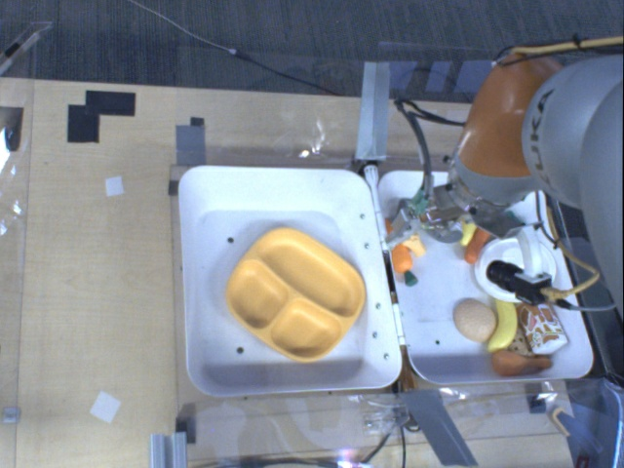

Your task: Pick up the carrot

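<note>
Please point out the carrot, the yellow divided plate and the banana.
carrot (pixel 403 257): camera view, orange body.
yellow divided plate (pixel 295 292): camera view, centre ridge.
banana (pixel 504 326): camera view, middle of the peel.

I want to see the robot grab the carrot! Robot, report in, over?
Gripper low over right bin, fingers hidden. Carrot by the bin's left wall, not shown gripped. Egg, banana nearby, not blocking.

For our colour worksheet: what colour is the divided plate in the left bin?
Yellow. The divided plate in the left bin shows best in the camera view.
</note>
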